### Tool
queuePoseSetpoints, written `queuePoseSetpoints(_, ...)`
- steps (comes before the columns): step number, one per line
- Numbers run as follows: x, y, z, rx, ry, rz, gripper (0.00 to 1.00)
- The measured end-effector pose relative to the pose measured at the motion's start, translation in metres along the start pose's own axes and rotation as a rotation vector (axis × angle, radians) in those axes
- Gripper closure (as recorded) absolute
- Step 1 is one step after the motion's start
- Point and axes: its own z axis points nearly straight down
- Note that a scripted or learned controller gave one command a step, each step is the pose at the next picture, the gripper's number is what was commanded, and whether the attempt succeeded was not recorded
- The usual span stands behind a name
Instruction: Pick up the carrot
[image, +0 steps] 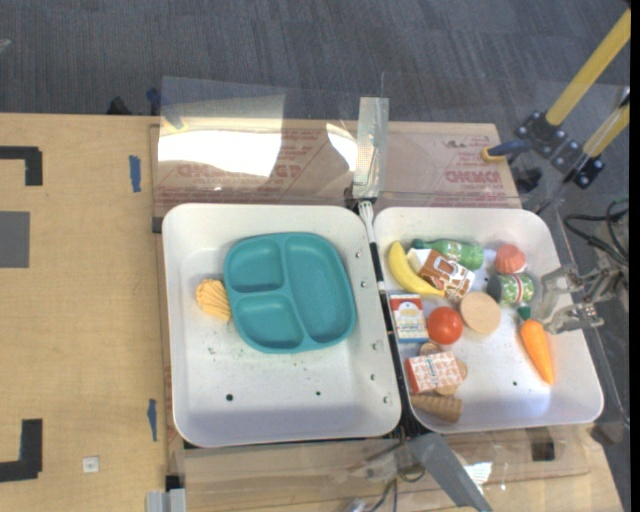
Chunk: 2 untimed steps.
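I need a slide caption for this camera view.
Orange carrot lies in the right bin, beside the hand.

Pincer (572, 297) blurred and see-through at right bin's (575, 400) edge; fingers indistinct. Carton (409, 317) labels too small to read. Shell-shaped piece (212, 297) partly tucked under teal plate (290, 291).

Silvery metal fingers (572, 298), dark cables

Teal plate (290, 292), banana (406, 271), tomato (445, 325)
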Motion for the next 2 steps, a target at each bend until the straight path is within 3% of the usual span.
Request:
queuePoseSetpoints(1, 0.006, 0.012, -0.063, -0.001, -0.003, -0.330, 1.00)
queuePoseSetpoints(2, 0.004, 0.013, -0.074, 0.002, -0.011, -0.328, 1.00)
